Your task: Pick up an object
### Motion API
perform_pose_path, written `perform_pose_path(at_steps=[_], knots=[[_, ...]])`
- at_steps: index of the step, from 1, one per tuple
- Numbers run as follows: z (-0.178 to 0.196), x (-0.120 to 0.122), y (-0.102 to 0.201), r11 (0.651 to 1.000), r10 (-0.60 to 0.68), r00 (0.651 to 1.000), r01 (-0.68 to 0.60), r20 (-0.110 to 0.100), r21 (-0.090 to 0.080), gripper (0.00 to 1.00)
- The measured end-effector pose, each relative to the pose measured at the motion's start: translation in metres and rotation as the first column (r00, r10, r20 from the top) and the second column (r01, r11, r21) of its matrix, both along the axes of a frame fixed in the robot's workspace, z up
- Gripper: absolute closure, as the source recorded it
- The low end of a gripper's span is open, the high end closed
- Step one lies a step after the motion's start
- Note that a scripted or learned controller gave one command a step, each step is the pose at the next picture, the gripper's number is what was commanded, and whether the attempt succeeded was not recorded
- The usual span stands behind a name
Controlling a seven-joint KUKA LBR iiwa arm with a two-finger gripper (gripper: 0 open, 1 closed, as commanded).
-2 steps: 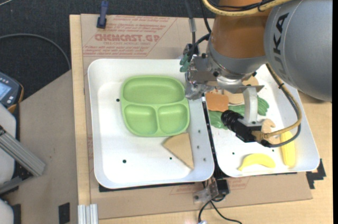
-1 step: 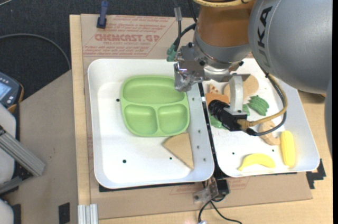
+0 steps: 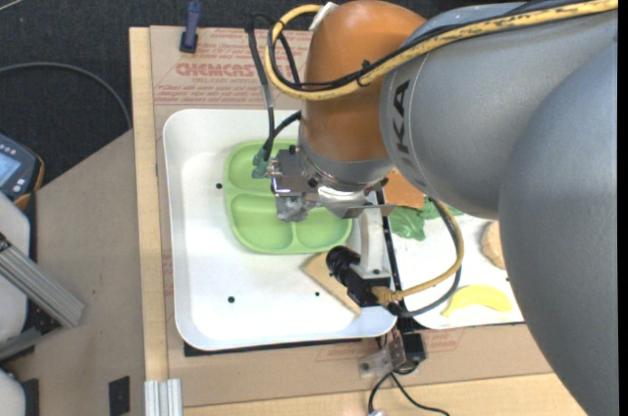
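Reaching arm [image 3: 471, 100] over green plate [image 3: 257, 208]

Glossy green plastic tray [image 3: 257, 218] in a smooth white bin [image 3: 196, 237].

High slanted overhead; bins [image 3: 196, 237] near

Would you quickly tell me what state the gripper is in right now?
Gripper: over the green tray in the left bin; open or closed cannot be told.
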State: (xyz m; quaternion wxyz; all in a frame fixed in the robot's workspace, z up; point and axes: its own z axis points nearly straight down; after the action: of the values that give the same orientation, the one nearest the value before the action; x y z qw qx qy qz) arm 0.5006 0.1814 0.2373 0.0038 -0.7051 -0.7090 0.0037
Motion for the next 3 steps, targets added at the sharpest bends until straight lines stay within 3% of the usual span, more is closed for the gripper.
perform_pose_path(at_steps=[1, 2, 3], knots=[[0.015, 0.003, -0.003, 1.0, -0.004, 1.0, 0.004, 0.01, 0.001, 1.0], [-0.032, 0.07, -0.033, 1.0, -0.011, 1.0, 0.011, 0.011, -0.003, 1.0], [0.043, 0.066, 0.049, 1.0, 0.004, 1.0, -0.004, 0.019, 0.007, 1.0]])
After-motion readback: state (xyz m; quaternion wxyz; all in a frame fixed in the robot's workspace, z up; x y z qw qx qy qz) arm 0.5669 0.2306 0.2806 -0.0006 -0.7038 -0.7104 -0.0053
